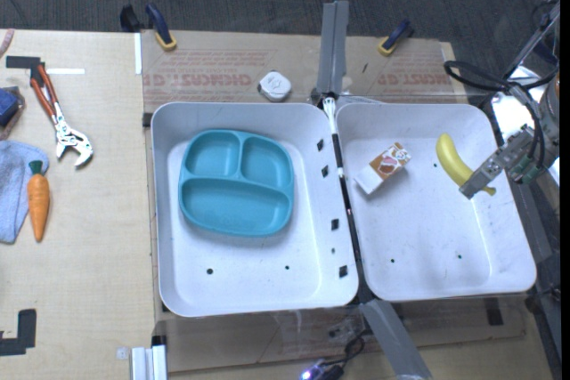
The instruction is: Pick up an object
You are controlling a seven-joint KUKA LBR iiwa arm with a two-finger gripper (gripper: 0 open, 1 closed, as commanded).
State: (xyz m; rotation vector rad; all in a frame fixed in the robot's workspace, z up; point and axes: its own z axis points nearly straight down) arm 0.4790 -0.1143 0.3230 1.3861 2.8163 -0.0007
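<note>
- Since the task only says pick up an object, I judge the right bin (419,280) is the working one: it holds the two loose things nearest the arm.
- Left bin (169,262) holds a blue divided plate (237,183), flat, roughly centred; I'd skip it, probably too wide for the fingers.
- Gripper (478,182) reaches in from the right rim, tip just beside the banana's lower end; I cannot tell whether it is apart or together, and nothing shows held.
- Banana (451,158) lies in the right bin's upper right, tilted, likely the target.
- Small carton (384,166) lies left of the banana, apart from it, not in the way.
- Outside the bins: wrench (59,122), carrot (37,203), grey cloth (12,191), all well apart.
</note>
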